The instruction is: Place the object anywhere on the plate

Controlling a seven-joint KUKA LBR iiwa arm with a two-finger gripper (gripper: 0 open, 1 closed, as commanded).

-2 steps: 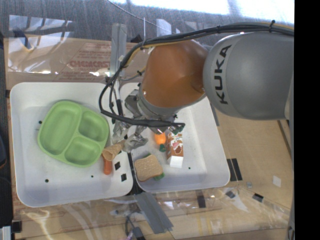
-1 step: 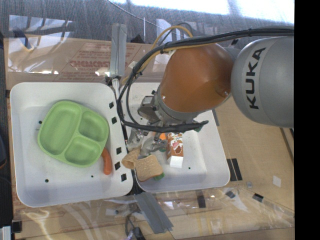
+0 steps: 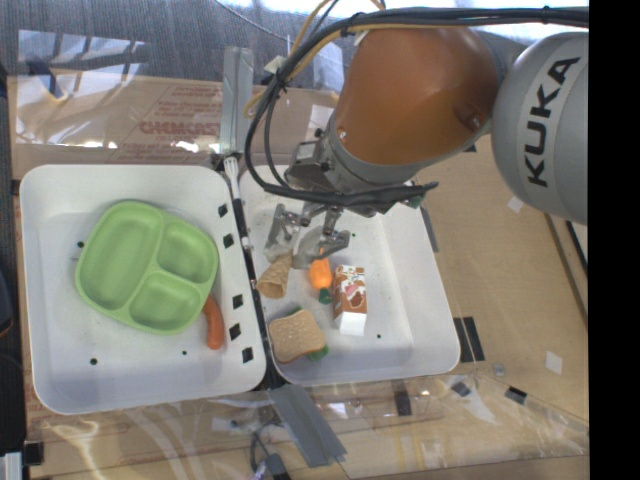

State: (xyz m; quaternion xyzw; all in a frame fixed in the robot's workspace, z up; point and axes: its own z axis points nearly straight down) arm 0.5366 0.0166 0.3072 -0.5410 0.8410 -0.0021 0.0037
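A green plate (image 3: pixel 147 265) with three compartments lies in the left bin (image 3: pixel 50 368). Just off its lower right rim an orange sausage (image 3: pixel 214 325) rests on the bin floor. In the right bin (image 3: pixel 420 308) sit a waffle cone (image 3: pixel 276 276), a small orange carrot (image 3: pixel 320 274), a little carton (image 3: pixel 350 298) and a sandwich (image 3: pixel 297 336). My gripper (image 3: pixel 306 232) hangs over the back of the right bin, just above the cone and carrot. It is open, and white bin floor shows between its fingers (image 3: pixel 279 227).
A ridge (image 3: pixel 240 258) with black clips divides the two bins. The arm's large orange and grey wrist (image 3: pixel 420 88) covers the back of the right bin. Brown cardboard (image 3: pixel 150 118) lies behind the bins.
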